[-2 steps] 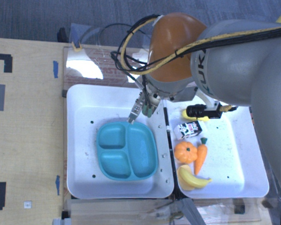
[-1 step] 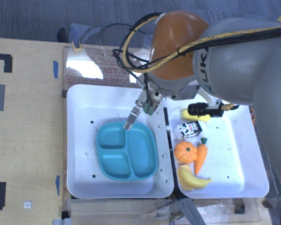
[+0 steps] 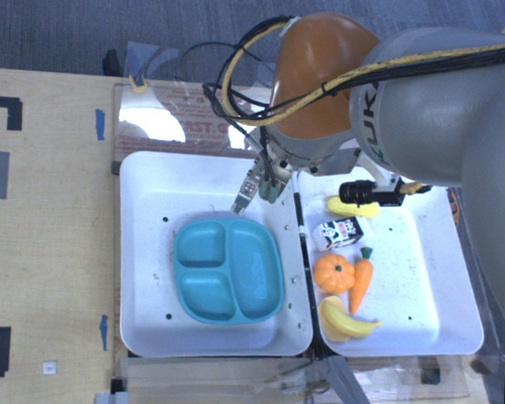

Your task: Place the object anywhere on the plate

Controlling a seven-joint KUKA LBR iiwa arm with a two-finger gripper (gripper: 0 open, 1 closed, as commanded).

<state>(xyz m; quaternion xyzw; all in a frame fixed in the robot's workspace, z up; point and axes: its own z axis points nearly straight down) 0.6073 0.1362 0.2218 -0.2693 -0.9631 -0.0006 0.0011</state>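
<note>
A blue plate (image 3: 257,269) with three compartments lies in the left bin (image 3: 141,233), and nothing rests on it. My gripper (image 3: 256,197) hangs over the left bin's far right corner, just beyond the plate's far edge. Its fingers stand apart, so it is open, and nothing is between them. The right bin (image 3: 426,274) holds the toy foods: a yellow piece (image 3: 358,209), a black-and-white spotted piece (image 3: 339,233), an orange pumpkin (image 3: 333,273), a carrot (image 3: 362,279) and a banana (image 3: 347,322). All of them lie to the right of the gripper, beyond the divider between the bins.
The arm's large grey and orange body (image 3: 385,86) hangs over the far side of both bins, with cables looped around it. Wooden bench top (image 3: 40,228) extends to the left of the bins.
</note>
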